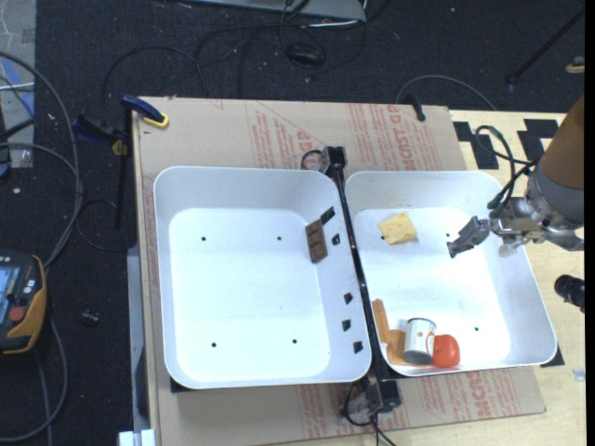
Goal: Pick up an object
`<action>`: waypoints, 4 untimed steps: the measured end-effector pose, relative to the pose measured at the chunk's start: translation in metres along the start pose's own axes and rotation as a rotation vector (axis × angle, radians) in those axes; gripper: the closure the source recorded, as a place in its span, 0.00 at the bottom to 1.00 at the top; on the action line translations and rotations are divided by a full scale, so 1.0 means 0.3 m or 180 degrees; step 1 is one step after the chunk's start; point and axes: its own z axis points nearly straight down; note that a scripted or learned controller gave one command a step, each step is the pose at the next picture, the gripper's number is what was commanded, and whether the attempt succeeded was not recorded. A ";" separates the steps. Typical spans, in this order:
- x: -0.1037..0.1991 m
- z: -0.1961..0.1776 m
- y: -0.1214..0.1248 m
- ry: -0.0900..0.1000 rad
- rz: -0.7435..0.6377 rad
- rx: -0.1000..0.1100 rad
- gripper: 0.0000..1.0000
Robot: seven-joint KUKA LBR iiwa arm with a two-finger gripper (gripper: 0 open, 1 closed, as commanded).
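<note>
I see the gripper (462,240) above the right bin (535,277), near the yellow sponge (399,229). I cannot tell its state. A red ball (447,350) touches the white cup (419,338).

— What are the bins made of?
— The two white bins (251,189) look like smooth, slightly glossy plastic. The bench (279,128) top is matt brown cardboard with red print.
— And the yellow block (398,229)?
— Porous, like sponge; the red ball (446,350) is shiny.
</note>
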 end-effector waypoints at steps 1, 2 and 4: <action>0.078 -0.135 -0.105 -0.0002 -0.0005 -0.0015 0.00; 0.066 -0.094 0.003 -0.0001 -0.0004 -0.0005 0.00; 0.203 -0.175 -0.005 -0.0002 -0.0001 0.0002 0.00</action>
